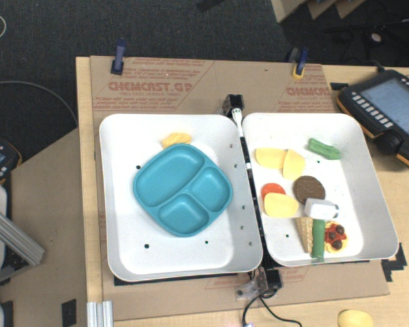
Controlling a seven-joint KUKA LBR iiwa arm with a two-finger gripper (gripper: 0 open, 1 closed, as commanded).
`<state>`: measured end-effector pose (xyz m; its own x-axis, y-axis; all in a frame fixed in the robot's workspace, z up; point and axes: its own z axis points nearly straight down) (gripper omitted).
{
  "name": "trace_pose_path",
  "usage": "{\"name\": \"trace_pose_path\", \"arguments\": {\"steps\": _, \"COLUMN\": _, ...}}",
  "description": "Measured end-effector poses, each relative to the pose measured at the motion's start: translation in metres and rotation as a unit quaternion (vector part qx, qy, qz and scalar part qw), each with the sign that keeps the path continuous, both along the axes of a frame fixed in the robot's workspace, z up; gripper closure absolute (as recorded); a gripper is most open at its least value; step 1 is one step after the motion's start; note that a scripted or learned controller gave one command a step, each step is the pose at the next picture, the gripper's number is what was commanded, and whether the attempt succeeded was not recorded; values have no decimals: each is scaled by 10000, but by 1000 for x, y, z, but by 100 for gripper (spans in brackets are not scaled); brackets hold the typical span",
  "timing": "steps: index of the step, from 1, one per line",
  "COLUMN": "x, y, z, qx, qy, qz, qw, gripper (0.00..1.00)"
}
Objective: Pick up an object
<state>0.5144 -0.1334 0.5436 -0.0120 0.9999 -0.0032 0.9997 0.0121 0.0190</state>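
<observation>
A teal plastic 3-compartment plate point(183, 190) lies in the left white bin point(116, 203); a yellow piece point(176, 139) sits just behind it; toy foods fill the right white bin point(368, 182).

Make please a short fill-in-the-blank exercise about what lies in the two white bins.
1. The blue divided plate lies in the ____ bin.
2. The plate has ____ compartments.
3. The green piece lies near the far edge of the ____ bin.
4. The small yellow piece lies just beyond the ____.

Missing words: left; three; right; plate
</observation>
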Motion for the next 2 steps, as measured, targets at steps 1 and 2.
{"name": "trace_pose_path", "arguments": {"steps": 1, "x": -38, "y": 18, "z": -170, "qx": 38, "qy": 189, "qz": -64, "qw": 9998, "gripper": 100}}
{"name": "trace_pose_path", "arguments": {"steps": 2, "x": -36, "y": -55, "z": -181, "qx": 13, "qy": 105, "qz": -87, "qw": 9999, "gripper": 100}}
